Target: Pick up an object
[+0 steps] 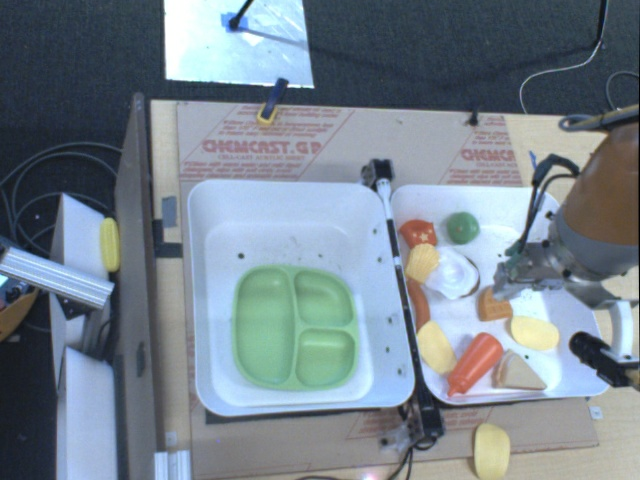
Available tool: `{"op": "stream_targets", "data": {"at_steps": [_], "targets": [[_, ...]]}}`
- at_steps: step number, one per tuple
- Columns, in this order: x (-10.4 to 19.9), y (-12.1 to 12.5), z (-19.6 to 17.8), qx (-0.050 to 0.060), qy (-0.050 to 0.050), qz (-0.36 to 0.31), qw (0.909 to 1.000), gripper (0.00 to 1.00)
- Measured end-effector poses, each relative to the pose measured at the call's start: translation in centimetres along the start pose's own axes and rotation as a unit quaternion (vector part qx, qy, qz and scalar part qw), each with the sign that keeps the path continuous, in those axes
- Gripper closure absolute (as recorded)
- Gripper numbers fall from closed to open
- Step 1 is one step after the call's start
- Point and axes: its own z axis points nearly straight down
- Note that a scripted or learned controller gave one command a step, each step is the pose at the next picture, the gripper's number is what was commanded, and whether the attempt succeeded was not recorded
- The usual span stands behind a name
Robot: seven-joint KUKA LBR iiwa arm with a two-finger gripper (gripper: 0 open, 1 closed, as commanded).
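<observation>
The right bin (500, 196) holds several toy foods: a red tomato (418, 232), a green ball (461, 227), a white piece (455, 274), a brown toast-like piece (494, 306), a yellow lemon shape (533, 332), an orange carrot (473, 361) and a tan wedge (519, 371). My gripper (505, 280) reaches in from the right and hangs low over the bin, just above the brown piece and right of the white piece. I see nothing lifted by it.
The left bin (290, 203) holds a green divided plate (296, 326). A red sausage (418, 304) and two yellow pieces (435, 346) lie along the right bin's left wall. Another yellow piece (490, 449) lies outside, on the board in front.
</observation>
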Motion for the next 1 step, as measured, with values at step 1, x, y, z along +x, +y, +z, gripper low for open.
{"op": "stream_targets", "data": {"at_steps": [1], "targets": [[-3.50, 4.59, 0.48, 0.000, 0.000, 0.002, 1.0000, 1.00]]}}
